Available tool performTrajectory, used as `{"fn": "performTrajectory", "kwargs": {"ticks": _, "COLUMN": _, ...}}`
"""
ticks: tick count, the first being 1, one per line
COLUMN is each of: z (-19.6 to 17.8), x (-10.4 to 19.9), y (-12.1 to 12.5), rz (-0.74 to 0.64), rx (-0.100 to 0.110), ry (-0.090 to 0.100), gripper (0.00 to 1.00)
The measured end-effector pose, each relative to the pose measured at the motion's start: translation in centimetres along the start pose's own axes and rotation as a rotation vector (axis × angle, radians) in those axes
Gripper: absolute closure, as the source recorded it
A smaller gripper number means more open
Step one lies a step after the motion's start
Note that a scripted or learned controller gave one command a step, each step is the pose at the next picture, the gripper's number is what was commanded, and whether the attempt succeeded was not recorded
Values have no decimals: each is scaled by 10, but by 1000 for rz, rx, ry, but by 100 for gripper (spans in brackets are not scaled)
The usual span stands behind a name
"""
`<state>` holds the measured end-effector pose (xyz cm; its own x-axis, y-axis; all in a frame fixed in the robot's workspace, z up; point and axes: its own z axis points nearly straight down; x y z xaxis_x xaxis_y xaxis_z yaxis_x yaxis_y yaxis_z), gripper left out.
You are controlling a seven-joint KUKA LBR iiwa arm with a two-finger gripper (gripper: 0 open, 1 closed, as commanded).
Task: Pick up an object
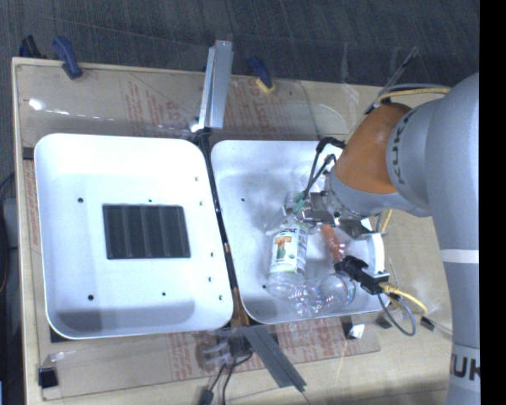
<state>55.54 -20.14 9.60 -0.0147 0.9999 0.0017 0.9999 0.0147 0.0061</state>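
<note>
A clear plastic bottle [287,254] with a white and green label lies in the right bin [244,184], its cap end pointing toward the gripper. My gripper [307,208] reaches down under the orange-banded wrist [367,154], right at the bottle's top end. A small orange-red item [331,241] lies just right of the bottle. Crumpled clear plastic pieces [322,293] sit near the bin's front wall. A black ridged rectangular pad [146,231] lies flat in the middle of the left bin [67,167].
The arm's grey body [447,167] covers the right bin's right side. A black connector with a yellow cable [363,274] hangs over the bin's front right corner. A metal bar [214,84] stands behind the bins, and blue clamps [66,57] hold the board's far edge.
</note>
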Motion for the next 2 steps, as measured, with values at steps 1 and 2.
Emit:
{"fn": "performTrajectory", "kwargs": {"ticks": 1, "z": -11, "x": -1, "y": 1, "rz": -5, "rx": -2, "ry": -3, "gripper": 100}}
{"fn": "performTrajectory", "kwargs": {"ticks": 2, "z": -111, "x": 46, "y": 103, "rz": 19, "rx": 7, "ry": -2, "gripper": 100}}
